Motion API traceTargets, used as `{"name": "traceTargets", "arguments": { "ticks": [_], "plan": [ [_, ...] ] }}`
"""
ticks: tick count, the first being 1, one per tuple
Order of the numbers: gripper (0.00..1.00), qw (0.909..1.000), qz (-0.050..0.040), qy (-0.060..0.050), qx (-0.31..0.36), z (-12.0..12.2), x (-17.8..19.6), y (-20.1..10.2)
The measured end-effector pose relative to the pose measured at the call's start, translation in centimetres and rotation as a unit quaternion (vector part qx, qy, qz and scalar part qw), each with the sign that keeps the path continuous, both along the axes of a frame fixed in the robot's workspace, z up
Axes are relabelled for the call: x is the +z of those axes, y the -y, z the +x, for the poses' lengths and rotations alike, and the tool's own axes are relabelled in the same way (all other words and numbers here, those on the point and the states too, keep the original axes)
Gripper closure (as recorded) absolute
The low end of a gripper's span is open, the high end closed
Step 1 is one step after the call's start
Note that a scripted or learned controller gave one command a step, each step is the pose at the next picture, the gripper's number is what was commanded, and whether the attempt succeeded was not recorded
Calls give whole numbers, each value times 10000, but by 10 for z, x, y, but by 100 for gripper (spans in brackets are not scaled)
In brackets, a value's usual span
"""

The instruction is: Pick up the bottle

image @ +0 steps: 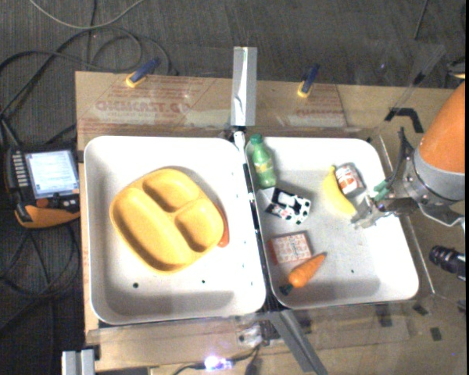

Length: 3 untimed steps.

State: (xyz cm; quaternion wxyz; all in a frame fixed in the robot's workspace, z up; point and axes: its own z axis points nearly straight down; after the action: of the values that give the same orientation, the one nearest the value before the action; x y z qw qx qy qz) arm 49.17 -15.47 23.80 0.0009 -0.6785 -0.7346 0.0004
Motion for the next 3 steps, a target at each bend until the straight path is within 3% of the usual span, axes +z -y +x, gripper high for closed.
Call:
{"name": "traceTargets", "arguments": {
  "ticks": [1,3],
  "plan": [
    [100,9993,-9,5,363,-6,26,53],
    [100,9993,2,-2,382,-4,42,51]
  ]
}}
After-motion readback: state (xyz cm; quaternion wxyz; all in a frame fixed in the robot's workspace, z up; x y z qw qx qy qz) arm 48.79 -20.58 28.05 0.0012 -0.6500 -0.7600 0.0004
